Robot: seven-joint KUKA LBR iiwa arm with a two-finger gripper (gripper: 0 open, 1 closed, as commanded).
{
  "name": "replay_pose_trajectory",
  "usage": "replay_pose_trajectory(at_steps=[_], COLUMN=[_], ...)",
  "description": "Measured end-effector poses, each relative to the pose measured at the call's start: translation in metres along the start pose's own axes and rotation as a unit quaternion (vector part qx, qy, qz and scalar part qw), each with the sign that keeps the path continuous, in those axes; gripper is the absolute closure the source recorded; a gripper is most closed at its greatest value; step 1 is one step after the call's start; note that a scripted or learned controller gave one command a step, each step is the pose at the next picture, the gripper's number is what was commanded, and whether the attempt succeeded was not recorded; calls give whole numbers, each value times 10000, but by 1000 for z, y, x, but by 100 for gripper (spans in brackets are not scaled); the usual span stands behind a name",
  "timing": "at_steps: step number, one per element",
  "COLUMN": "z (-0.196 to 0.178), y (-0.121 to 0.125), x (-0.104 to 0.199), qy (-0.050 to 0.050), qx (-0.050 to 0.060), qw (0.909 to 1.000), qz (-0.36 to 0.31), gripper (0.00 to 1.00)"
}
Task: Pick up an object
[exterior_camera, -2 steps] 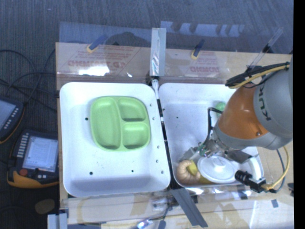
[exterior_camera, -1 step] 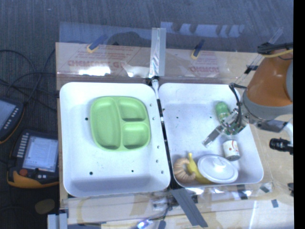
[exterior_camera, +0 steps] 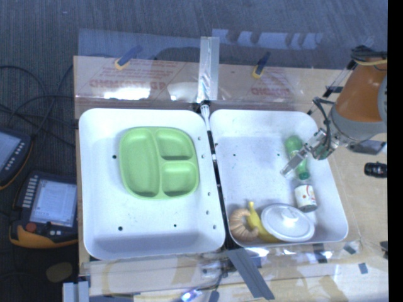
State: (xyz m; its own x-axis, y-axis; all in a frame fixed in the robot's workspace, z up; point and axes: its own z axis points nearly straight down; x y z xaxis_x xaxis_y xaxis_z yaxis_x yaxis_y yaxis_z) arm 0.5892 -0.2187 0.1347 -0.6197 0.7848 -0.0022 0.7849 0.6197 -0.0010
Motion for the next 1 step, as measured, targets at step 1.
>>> replay_pose_trajectory(at_steps=[1], z=[45], y=[21], x=[-16], qy=[-26], qx=[-59], qw=[9974], qz=[722], gripper=[0])
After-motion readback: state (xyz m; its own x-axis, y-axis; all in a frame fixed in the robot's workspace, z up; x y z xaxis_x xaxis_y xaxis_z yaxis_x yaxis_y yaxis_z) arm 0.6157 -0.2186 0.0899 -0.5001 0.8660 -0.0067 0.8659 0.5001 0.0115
